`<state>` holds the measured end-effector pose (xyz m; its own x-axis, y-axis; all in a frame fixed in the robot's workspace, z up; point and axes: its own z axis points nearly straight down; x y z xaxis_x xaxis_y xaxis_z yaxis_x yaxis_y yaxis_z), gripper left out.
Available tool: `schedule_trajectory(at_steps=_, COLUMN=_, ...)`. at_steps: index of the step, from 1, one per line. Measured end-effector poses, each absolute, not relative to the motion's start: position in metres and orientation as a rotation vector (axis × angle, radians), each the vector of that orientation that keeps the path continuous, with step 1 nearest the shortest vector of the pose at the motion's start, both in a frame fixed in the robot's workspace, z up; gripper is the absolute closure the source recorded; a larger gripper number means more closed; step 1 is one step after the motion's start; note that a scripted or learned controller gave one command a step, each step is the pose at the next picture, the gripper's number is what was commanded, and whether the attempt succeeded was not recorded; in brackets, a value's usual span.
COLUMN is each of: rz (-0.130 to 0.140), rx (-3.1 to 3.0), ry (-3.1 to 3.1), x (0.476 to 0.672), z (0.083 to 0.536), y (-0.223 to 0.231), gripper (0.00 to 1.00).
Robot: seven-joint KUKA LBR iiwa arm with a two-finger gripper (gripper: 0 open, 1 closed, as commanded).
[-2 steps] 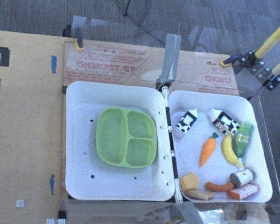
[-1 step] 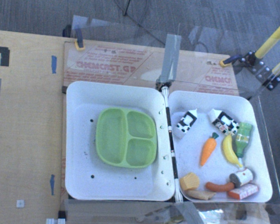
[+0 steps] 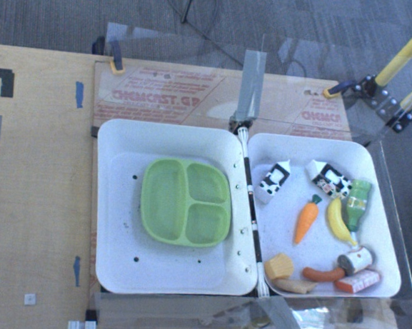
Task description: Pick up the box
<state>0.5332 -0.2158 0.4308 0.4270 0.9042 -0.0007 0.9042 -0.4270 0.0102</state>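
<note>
Clutter crowds the near end of the right bin (image 3: 281, 228), and the box (image 3: 359, 281) lies there in the near right corner, flat on its long side, red and white, close under the bin's wall. A small white can (image 3: 355, 259) sits just beside it on the far side, and a red sausage (image 3: 322, 273) touches or nearly touches its left end. Left of that are an orange wedge (image 3: 279, 265) and a tan piece (image 3: 296, 285) against the near rim.

I judge the box to be light, stiff-sided and somewhat smooth, likely to skid or turn if only one finger meets it. The best hold looks to be across its narrow width at mid-length, with the fingers straddling the long sides. The far-side finger would have to slip between box and can, and the near one between box and wall, so room is tight on both.

Farther in, a carrot (image 3: 306, 219), a banana (image 3: 341, 222) and a green bottle (image 3: 357, 202) lie well apart from the box, with two cow-patterned cartons (image 3: 274, 179) (image 3: 331, 180) at the far end. Open floor runs down the bin's middle. The left bin (image 3: 115, 217) bears a green divided plate (image 3: 186, 202), and a grey post (image 3: 251, 85) stands beyond the shared rim.

Whether the gripper is wide or narrow I cannot tell.
</note>
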Motion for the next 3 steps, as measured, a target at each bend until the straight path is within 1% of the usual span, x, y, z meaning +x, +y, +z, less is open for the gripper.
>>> schedule_trajectory(at_steps=3, rz=0.016, rx=2.636, ry=1.676, x=0.538, z=0.462, y=-0.218, gripper=1.0)
